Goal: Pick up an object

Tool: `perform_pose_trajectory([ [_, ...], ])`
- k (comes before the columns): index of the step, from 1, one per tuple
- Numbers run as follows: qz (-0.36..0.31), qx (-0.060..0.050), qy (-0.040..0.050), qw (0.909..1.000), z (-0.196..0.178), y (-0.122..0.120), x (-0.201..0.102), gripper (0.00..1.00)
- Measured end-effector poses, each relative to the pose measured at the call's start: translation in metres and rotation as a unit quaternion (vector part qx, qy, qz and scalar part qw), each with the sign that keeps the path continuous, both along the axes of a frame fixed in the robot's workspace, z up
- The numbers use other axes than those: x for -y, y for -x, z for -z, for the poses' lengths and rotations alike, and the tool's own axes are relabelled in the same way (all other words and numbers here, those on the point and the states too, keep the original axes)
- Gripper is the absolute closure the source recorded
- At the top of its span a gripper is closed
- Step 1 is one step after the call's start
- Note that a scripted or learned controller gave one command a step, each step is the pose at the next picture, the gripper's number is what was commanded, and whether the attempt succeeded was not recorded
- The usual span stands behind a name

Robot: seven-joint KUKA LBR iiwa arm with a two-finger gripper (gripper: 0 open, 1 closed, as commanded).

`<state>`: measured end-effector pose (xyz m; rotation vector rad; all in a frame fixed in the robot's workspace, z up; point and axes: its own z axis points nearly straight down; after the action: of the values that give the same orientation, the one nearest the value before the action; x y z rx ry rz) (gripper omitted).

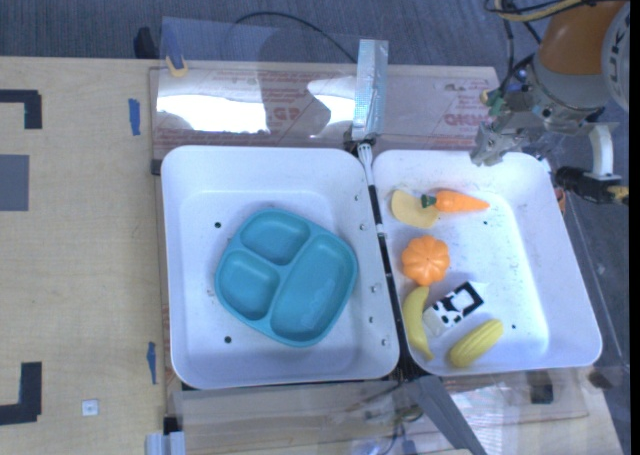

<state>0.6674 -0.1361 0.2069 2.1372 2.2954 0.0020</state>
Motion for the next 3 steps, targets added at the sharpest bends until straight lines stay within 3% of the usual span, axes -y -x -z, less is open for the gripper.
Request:
perform_pose_trajectory([
  [1, -0.001, 0.004, 0.0015, 1.0, -0.012, -0.002, -0.001, 1.0],
  [2, 0.034, -0.009, -0.0022, 0.9994, 0.105, 0.004, -0.017, 1.0],
  [3, -0.023, -0.003, -0.0017, 0.9997, 0.101, 0.041, -0.005, 1.0],
])
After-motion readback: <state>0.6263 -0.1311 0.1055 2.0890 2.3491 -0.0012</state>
